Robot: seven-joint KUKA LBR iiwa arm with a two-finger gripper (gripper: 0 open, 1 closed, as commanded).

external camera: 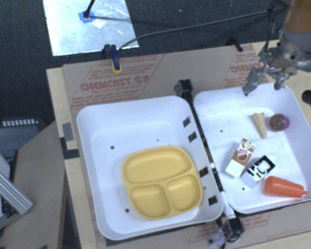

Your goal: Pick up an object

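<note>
Right bin (309,142) contains a cone (260,124), purple ball (278,123), small carton (240,159), black-and-white box (258,169) and orange carrot (283,187). Gripper (265,80) hangs at the bin's 12 o'clock edge, fingers spread, holding nothing. Left bin (99,160) carries a yellow divided tray (161,181). Cardboard underlay (152,71) reads "CHEMCAST".

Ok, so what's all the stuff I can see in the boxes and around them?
Bins: two, white, side by side on the bench.
Divided plate: one, yellow, in the left bin.
Cone: one, tan, right bin.
Round ball: one, purple, beside the cone.
Small carton: one, white and red, middle of right bin.
Block: one, black and white, beside the carton.
Carrot: one, orange, right bin's near edge.
Clamp: one, yellow, bench's far edge.
Gripper: one, grey, open, above right bin's far corner.
</note>
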